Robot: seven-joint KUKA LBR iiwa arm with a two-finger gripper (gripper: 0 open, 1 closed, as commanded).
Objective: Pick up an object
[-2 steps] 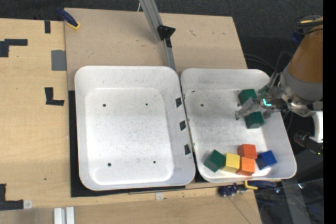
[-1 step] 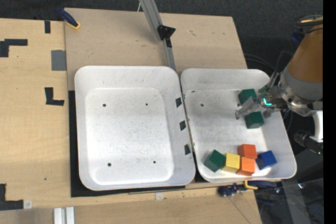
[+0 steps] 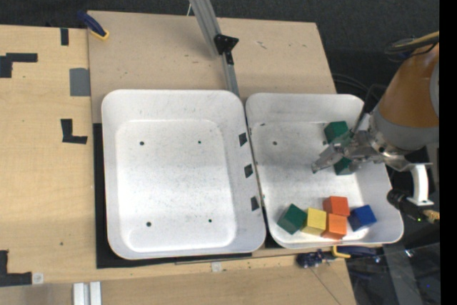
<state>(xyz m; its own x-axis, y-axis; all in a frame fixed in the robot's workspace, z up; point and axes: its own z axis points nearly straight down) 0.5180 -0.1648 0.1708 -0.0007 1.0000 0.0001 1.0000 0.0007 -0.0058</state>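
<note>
Plywood bench, two white bins; in the right shallow white plastic bin my pincer hangs spread beside a dark green cube near its far wall; I should centre over it before closing

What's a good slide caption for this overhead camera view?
Robot hand reaching among green blocks in the right bin, coloured blocks clustered nearby.

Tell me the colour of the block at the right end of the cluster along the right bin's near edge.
Blue, seen in the camera view, beside the orange blocks.
</note>
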